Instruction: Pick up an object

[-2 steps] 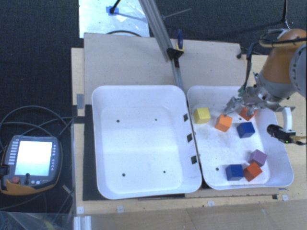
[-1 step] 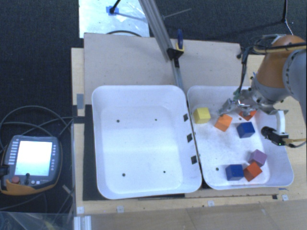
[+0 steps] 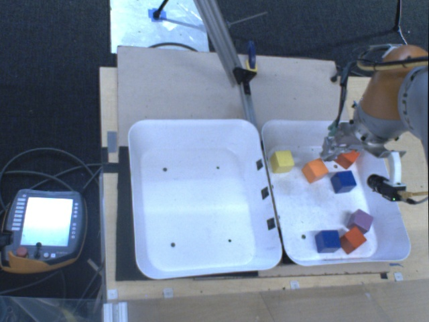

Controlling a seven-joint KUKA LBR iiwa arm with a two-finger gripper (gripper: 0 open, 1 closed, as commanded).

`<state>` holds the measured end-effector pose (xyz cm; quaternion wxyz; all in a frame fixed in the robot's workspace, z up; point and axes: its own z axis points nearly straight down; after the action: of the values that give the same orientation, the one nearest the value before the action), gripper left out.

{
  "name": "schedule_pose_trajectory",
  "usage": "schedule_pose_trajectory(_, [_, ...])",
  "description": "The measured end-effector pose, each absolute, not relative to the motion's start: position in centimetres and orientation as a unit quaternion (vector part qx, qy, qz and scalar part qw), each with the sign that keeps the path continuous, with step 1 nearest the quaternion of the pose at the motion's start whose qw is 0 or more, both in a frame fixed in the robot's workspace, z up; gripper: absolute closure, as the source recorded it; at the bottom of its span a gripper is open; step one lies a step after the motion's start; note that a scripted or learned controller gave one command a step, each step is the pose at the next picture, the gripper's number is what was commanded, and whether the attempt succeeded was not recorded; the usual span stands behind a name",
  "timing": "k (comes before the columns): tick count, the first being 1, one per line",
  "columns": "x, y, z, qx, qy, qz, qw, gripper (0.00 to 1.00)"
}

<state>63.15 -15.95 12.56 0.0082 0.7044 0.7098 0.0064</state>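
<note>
Gripper (image 3: 334,147) sits low in the right bin (image 3: 295,247), near its 1 o'clock corner; fingers are a grey blur, can't tell if wide, narrow or holding anything. Small red-orange block (image 3: 347,158) is right at the gripper's 4 o'clock, touching or just under it, can't tell which. Orange cube (image 3: 314,170) is just beside the gripper at its 7 o'clock. Grey arm (image 3: 415,99) with orange band (image 3: 383,92) comes in from 3 o'clock.

Right bin contents: yellow cube (image 3: 282,161) near the left wall at 10 o'clock; blue cube (image 3: 343,181) around centre, at 5 o'clock of the red-orange block; purple cube (image 3: 360,219) toward 4 o'clock; below it a red-orange cube (image 3: 353,239) touching a second blue cube (image 3: 327,240) on its left, both near the front wall at 5 o'clock.

Left bin (image 3: 144,180) stands side by side with the right one, rims touching.

Control pendant (image 3: 41,230) with lit screen lies off the bench at 9 o'clock. Metal pole (image 3: 218,29) slants in from 12 o'clock, ending at the bins' shared back corner.
</note>
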Motion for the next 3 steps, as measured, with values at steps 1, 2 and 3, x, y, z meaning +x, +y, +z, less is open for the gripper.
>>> schedule_pose_trajectory(1, [63.1,-15.5,19.0,0.705,0.709,0.0024,0.004,1.0])
schedule_pose_trajectory(2, [63.3,-15.5,23.4,0.705,0.709,0.0021,0.003,1.0])
schedule_pose_trajectory(3, [63.3,-15.6,20.3,0.706,0.709,-0.0002,0.001,1.0])
